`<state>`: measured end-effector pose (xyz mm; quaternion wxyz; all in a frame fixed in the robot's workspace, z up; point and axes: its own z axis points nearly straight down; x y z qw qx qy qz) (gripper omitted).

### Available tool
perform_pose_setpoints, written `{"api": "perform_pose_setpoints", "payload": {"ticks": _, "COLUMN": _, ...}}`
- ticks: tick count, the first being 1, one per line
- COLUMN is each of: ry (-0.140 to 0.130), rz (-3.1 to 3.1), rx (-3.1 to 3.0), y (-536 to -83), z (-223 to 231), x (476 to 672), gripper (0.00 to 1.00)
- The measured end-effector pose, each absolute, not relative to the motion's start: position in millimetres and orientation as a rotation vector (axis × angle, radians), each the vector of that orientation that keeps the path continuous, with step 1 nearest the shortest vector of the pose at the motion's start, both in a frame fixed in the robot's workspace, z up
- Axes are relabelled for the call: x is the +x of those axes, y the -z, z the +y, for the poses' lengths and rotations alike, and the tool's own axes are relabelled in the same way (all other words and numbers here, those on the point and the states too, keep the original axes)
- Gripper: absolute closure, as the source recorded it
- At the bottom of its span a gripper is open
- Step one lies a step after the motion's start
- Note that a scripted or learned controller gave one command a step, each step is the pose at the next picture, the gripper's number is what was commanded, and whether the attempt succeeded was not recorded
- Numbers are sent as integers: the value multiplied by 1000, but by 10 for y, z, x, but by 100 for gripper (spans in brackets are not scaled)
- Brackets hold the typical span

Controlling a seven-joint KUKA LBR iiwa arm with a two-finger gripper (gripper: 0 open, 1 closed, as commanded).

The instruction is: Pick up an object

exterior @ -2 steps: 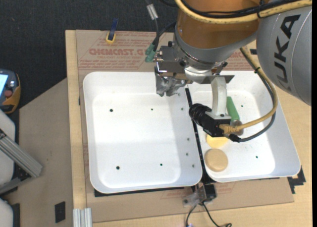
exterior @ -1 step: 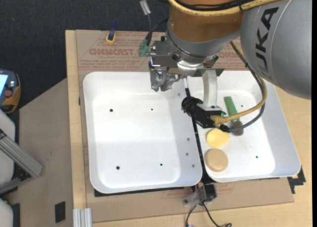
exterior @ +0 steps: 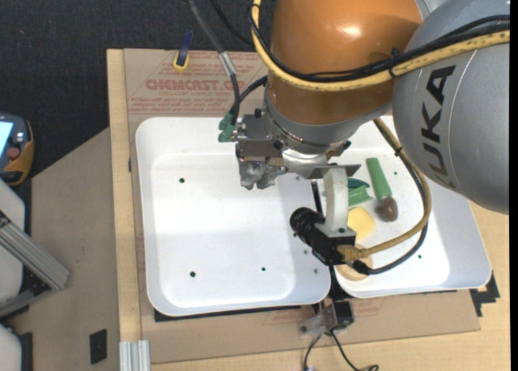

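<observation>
Left bin (exterior: 202,232) floor open, arm (exterior: 348,61) overhanging right bin (exterior: 437,264) objects

The end effector (exterior: 257,168) hangs over the left bin (exterior: 162,199). To its right, in the right bin (exterior: 453,256), lie a green stick (exterior: 378,179), a yellow piece (exterior: 362,222) and a brown lump (exterior: 388,210).

A single fixed camera is looking down at a slant on the worktop (exterior: 129,199) from above. It is facing both white bins: the left bin (exterior: 162,223) is lying in full sight, while the right bin (exterior: 453,240) is partly covered. The arm (exterior: 348,45) is reaching in from the right and sitting very close beneath the lens, looming over the upper middle.
</observation>
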<state>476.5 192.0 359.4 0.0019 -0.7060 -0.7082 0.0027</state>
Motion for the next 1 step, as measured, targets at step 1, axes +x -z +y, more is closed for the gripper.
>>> {"api": "perform_pose_setpoints", "payload": {"ticks": 1, "ry": 14, "rz": -2212, "rx": -2244, "y": -4495, "z": 639, "x": 4804, "gripper": 100}}
